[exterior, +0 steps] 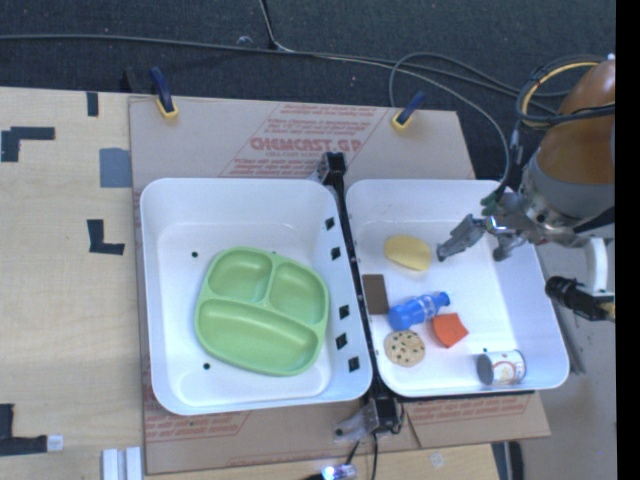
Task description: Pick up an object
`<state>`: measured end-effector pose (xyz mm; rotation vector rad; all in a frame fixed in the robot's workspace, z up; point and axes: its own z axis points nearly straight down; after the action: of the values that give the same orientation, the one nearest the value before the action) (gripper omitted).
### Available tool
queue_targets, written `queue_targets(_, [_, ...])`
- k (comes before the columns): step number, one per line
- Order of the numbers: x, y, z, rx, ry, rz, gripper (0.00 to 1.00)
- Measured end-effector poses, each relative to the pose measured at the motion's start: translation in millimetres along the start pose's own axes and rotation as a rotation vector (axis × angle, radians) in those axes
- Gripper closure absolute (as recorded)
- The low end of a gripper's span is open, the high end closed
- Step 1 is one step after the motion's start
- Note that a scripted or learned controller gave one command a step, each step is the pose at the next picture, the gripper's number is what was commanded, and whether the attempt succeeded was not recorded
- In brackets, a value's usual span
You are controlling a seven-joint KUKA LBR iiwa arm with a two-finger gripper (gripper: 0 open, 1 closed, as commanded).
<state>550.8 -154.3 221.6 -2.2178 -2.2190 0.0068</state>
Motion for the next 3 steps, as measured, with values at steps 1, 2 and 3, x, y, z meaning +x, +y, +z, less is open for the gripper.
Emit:
queue_targets(1, [-2,1,64,0.002,0.001,0.0,0.0])
queue_targets(2, [2,6,111,0.0,0.0,-0.001,0.0])
queue_targets(3, [2,7,98,-0.003,0.0,-0.002,1.0])
